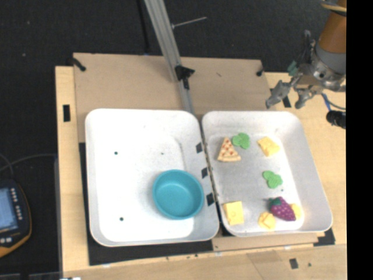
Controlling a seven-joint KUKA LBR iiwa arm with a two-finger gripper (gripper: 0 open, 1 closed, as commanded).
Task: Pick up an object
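A light wooden worktop (67, 174) stands on a dark floor (35, 34); a grey metal pole (166, 39) rises behind.

2 white bins (105, 127) sit on a tan surface (233, 74). A teal bowl (178, 193), purple grapes (282, 208), 2 green pieces (240, 140), yellow blocks (233, 213) and an orange-red pizza slice (228, 150) show. The arm's band (333, 34) is orange.
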